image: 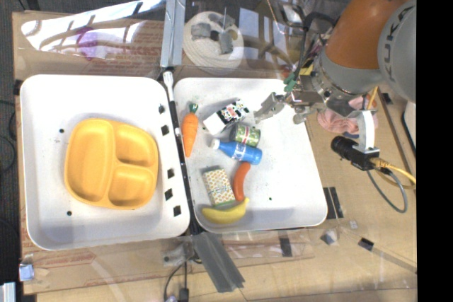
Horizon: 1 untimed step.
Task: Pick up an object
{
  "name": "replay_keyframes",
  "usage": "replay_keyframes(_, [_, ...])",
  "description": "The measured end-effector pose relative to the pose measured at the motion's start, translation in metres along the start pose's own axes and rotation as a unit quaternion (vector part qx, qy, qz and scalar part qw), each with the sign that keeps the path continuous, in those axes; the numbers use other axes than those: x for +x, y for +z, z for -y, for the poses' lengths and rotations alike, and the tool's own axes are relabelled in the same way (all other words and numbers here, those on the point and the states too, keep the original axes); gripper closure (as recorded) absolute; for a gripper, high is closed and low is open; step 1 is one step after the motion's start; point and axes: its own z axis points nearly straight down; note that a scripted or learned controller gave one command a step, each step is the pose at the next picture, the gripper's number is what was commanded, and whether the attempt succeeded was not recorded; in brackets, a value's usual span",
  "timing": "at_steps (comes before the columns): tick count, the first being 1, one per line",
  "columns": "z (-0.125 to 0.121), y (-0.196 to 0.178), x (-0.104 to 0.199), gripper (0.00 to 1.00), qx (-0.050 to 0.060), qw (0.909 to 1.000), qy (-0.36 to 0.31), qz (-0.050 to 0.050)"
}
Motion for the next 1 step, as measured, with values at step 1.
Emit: replay_keyframes(1, [0.0321, 0.1768, -0.0106, 0.0, -0.001, 0.9997, -0.025, 0.0])
